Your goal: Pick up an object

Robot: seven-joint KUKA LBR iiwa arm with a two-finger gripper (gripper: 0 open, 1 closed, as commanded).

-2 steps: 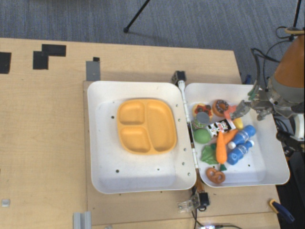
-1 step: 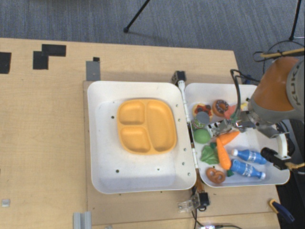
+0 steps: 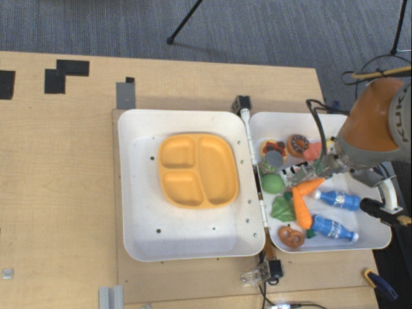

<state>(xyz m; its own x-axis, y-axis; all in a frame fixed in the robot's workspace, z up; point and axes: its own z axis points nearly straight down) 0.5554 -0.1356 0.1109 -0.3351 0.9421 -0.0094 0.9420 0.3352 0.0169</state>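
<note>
While low over the right bin (image 3: 381, 238), reaching in from the right: grey arm with orange band, pincer (image 3: 317, 168) down among a crowd of small toys. Impossible to tell whether spread, pressed together or pinching anything; too small and cluttered at that spot.

Just below the pincer, perhaps touching it, a slanted carrot (image 3: 309, 186), the likeliest object for the pick. Beneath that, a second carrot (image 3: 302, 212), lying more upright. To the left, a green ball (image 3: 272, 183) and a leafy green piece (image 3: 282, 206). Toward the right, an upper blue bottle (image 3: 338, 200) and a lower blue bottle (image 3: 333, 228). At the far end of the bin, a brown doughnut (image 3: 298, 145); at the near end, a pretzel (image 3: 291, 237).

Beside it, touching along one edge, the left bin (image 3: 129, 172) with a yellow divided plate (image 3: 196, 170) lying flat inside. Both bins on a pale wooden tabletop (image 3: 58, 185).

Judged progress: approach seemingly done, with the pincer down at toy level. Nothing visibly raised clear of the bin. Left to do: a secure grip, then the lift.
</note>
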